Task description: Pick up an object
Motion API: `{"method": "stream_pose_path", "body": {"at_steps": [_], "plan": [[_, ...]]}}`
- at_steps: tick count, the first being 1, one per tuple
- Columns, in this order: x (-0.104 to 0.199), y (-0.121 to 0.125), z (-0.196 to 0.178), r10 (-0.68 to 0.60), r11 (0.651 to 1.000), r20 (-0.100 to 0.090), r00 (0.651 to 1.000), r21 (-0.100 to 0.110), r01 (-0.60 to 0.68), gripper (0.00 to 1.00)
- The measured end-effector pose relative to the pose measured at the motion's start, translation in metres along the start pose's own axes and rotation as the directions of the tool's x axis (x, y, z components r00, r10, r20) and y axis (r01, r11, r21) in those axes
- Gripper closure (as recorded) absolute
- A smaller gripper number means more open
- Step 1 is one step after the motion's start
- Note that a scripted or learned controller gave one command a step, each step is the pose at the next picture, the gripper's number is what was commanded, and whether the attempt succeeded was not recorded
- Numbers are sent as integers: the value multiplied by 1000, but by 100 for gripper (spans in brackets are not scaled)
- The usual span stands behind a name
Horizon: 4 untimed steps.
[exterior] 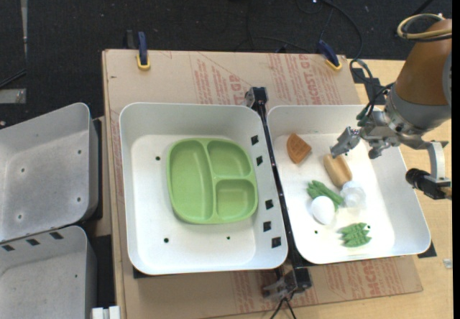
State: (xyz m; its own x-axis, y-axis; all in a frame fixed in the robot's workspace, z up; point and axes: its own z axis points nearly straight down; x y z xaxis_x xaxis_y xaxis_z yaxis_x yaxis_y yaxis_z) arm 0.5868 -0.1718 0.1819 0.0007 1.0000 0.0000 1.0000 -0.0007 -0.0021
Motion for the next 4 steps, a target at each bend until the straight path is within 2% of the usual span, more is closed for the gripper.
{"method": "stream_pose_path", "body": {"at_steps": [2,3,4], "plan": [[-2,1,92,0,1000,0,1000,0,0,0],[-2,1,80,0,1000,1,1000,-3,0,100],[3,5,18,-3,1000,1,1000,-8,3,100]]}}
